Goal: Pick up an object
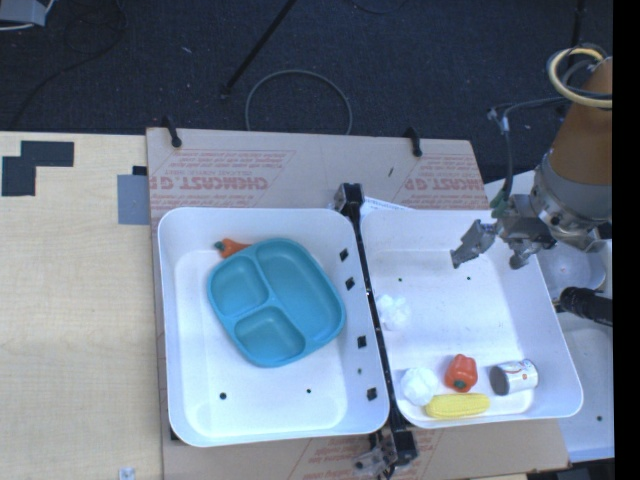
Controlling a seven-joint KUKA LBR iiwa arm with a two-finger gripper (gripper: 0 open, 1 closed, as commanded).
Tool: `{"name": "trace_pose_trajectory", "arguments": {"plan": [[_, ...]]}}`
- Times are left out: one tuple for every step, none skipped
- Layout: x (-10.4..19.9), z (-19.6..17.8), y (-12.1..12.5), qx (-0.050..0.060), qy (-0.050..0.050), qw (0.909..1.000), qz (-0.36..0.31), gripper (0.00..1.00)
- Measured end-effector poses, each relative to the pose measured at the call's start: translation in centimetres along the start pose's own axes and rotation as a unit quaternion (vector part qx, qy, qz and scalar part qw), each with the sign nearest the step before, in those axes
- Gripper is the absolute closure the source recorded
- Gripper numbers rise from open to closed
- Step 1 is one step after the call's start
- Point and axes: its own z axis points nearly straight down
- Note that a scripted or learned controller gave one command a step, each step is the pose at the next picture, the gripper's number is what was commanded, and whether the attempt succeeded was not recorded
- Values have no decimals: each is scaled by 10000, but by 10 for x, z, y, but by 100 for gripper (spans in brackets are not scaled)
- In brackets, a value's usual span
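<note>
Nearest the camera, a yellow corn cob (457, 405) lies along the near rim of the right bin (560, 348), with a red pepper (461, 371) just behind it, a white crumpled lump (418, 381) to its left and a small silver can (516, 376) on its side to its right. These four sit close together in the near right corner. Farther in, near the divider between the bins, a second small white lump (391, 311) lies alone.

All of these are well apart from the fingers (469, 248), which hang over the far right part of the same bin. They stand spread apart with nothing between them: one dark finger points toward the left, the other (521, 253) sits to its right. The gripper (495, 250) hangs from the grey arm (580, 138) with its orange band at the right edge.

The left bin (200, 408) holds a blue divided plate (274, 300), lying flat and turned at an angle, with three compartments. An orange object (229, 247) peeks out just past the plate's far left corner, touching or nearly touching its rim. Both bins rest on a cardboard sheet (300, 173) on the pale wooden worktop (70, 318).
</note>
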Motion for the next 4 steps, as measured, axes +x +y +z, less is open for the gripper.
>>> {"name": "trace_pose_trajectory", "arguments": {"plan": [[0, -6, 2, -51, -6, 10000, -8, 0], [-8, 54, 0, -21, -2, 10000, -4, 0], [-17, 105, 1, -27, -3, 10000, -3, 0], [-19, 149, -1, -28, 0, 10000, -3, 0]]}}
